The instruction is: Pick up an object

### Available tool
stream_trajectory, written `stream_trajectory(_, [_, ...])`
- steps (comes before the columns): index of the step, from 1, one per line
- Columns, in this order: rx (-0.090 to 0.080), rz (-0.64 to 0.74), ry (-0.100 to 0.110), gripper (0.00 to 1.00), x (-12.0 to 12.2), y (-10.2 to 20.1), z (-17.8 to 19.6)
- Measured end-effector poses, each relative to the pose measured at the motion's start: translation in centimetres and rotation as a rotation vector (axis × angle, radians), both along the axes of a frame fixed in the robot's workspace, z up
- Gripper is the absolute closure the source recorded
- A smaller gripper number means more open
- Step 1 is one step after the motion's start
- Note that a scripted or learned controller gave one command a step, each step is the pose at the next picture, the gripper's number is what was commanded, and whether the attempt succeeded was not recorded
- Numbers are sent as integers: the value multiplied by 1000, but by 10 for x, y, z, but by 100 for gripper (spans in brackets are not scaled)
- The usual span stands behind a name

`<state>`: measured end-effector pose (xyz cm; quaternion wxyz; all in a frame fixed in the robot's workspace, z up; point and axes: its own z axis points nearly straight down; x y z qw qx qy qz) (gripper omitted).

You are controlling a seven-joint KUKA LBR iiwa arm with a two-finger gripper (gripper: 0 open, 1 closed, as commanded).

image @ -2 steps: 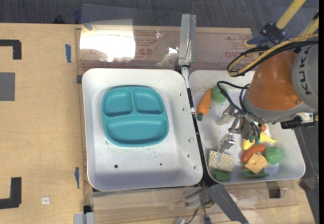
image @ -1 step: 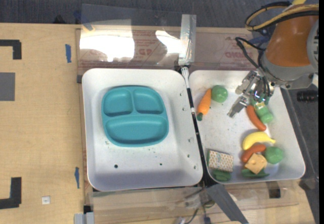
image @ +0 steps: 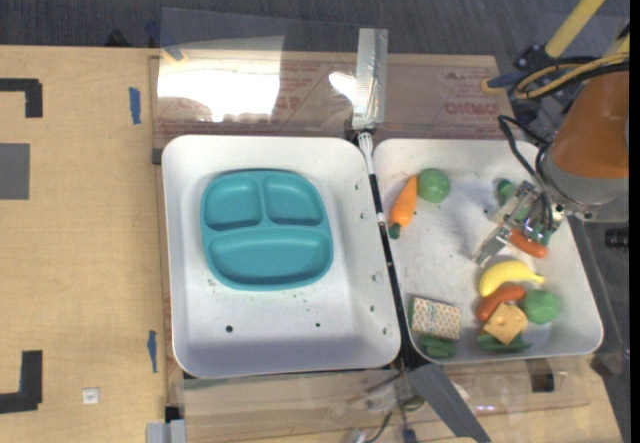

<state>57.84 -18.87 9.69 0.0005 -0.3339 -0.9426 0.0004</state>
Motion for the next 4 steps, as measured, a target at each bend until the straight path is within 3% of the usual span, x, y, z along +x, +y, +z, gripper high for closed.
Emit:
stream_trajectory(2, [-3,167,-12,0,-79,26,-8])
stream_trajectory(3, [-6,249,-15,0,-95,64,-7])
stream_trajectory(4, [-9,734,-15,0,-95,5,-8])
